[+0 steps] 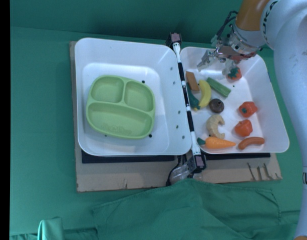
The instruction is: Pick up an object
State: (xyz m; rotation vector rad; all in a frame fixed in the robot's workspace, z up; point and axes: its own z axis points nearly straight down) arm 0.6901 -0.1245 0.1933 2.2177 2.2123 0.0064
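Camera view put your gripper (224, 59) over the tomato (234, 73); I couldn't tell its grip. Next: descend squarely.

Green divided plate (121, 106) in left bin (88, 51) (three compartments), cardboard base (118, 176), green cloth (38, 109)

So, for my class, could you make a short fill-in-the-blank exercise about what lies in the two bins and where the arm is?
1. The green divided plate lies in the ____ bin.
2. The plate has ____ compartments.
3. The banana lies in the right bin, and its colour is ____.
4. The gripper is above the far end of the ____ bin.

Missing words: left; three; yellow; right
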